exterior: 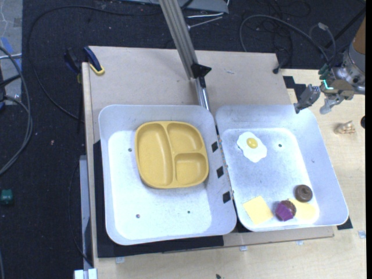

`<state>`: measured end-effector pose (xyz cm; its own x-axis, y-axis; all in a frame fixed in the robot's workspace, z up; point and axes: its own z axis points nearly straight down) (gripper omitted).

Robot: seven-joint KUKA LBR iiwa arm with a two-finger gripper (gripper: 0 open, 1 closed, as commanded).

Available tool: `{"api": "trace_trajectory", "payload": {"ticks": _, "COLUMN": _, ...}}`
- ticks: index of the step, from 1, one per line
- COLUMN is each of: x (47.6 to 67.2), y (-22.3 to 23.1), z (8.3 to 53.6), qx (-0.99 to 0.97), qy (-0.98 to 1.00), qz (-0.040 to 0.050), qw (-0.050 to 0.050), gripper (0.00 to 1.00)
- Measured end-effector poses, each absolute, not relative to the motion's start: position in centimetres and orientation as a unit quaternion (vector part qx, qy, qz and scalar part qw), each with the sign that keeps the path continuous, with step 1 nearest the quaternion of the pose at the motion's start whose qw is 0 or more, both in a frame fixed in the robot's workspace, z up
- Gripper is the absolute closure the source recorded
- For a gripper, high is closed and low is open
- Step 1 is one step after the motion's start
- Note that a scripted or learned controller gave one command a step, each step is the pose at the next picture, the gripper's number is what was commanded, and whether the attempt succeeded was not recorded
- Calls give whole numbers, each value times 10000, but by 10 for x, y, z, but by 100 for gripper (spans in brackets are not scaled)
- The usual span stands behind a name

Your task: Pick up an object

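A pale wooden bench (145, 74) carries two white bins; the right bin (325, 173) holds my candidates. My pincer (318, 97) hangs above that bin's far right corner, spread wide and holding nothing. The fried egg (251, 146) lies apart from the rest in the far half: probably light, flat, slick plastic, best pinched across its raised yolk.

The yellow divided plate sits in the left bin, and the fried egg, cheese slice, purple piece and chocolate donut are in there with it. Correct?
Not quite. The camera view shows the yellow divided plate alone in the left bin. The fried egg, cheese slice, purple piece and chocolate donut lie in the right bin.
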<state>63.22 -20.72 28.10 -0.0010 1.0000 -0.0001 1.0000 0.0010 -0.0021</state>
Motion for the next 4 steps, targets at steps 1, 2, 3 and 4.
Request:
{"api": "trace_trajectory", "payload": {"ticks": 1, "x": 633, "y": -207, "z": 283, "qx": -7066, "qy": -7076, "qz": 0, "qw": -6, "gripper": 0}}
{"api": "trace_trajectory", "payload": {"ticks": 2, "x": 627, "y": -209, "z": 237, "qx": -7073, "qy": -7069, "qz": 13, "qw": 11, "gripper": 0}}
{"api": "trace_trajectory", "payload": {"ticks": 3, "x": 626, "y": -206, "z": 173, "qx": -7071, "qy": -7071, "qz": 17, "qw": 25, "gripper": 0}}
{"api": "trace_trajectory", "payload": {"ticks": 4, "x": 622, "y": -197, "z": 125, "qx": -7065, "qy": -7078, "qz": 12, "qw": 18, "gripper": 0}}
